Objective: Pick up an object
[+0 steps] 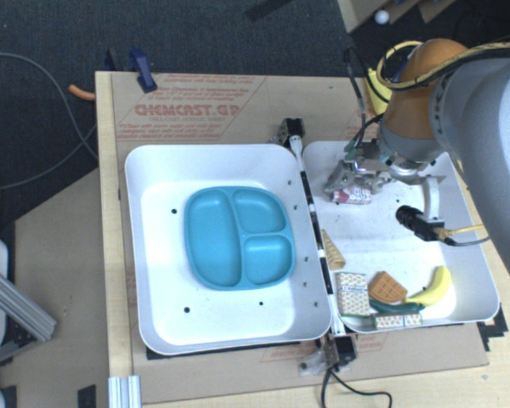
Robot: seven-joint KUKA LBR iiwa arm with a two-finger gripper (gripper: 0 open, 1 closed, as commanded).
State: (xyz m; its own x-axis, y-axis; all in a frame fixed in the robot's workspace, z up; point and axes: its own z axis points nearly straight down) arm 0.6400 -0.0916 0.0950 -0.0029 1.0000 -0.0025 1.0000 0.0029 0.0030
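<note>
**Down in the right bin (pixel 378 245): gripper (pixel 350 177) at a pink-and-white packet (pixel 354 196)**

Largest first: tan table (pixel 195 109), red lettering printed along its far side, carrying two shallow white bins side by side. Next, grey arm (pixel 484 126) with orange band (pixel 425 66) above the wrist, reaching in from the right and bent down over the far left part of the right bin. Left bin (pixel 153 185): holding a blue divided plate (pixel 238 236) at about its middle, three compartments, lying flat.

Gripper set directly over the pink-and-white packet, right at its far edge. Cannot tell whether in contact, nor whether spread, pressed together or pinching.

Along the right bin's near side, well apart from the packet: yellow banana (pixel 433 286) curving up at the right, a brown waffle-like piece (pixel 387 287) just beside it, and a checked pouch (pixel 351 290) by the left wall. Under these, a thin teal strip (pixel 395 320) at the near rim. Smallest: tan cone (pixel 332 246) against the left wall, between packet and pouch.
</note>
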